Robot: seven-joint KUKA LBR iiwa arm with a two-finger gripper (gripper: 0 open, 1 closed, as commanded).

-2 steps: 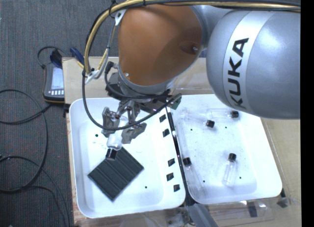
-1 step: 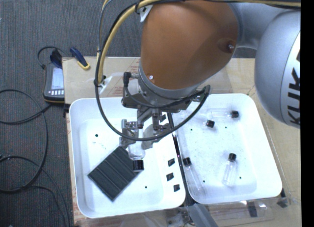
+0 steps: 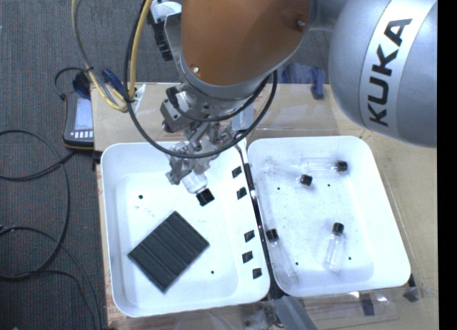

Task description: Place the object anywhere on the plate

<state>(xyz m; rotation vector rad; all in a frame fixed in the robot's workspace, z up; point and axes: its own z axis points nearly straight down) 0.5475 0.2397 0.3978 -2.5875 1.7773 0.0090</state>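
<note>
Clearly a small clear vial with a black cap (image 3: 198, 189) sits between the fingers of the gripper (image 3: 191, 178), grasped above the left bin (image 3: 114, 178), just beyond the dark ribbed square plate (image 3: 168, 250) lying on that bin's floor. Over in the right bin (image 3: 385, 200) lie three more clear, black-capped vials (image 3: 333, 246).

I see the wooden bench (image 3: 300, 107) carrying two shallow white bins, touching along their inner edges. The left bin (image 3: 118, 171) and the right bin (image 3: 371, 171) cover most of the top, leaving bare wood behind them and along the right edge.
</note>
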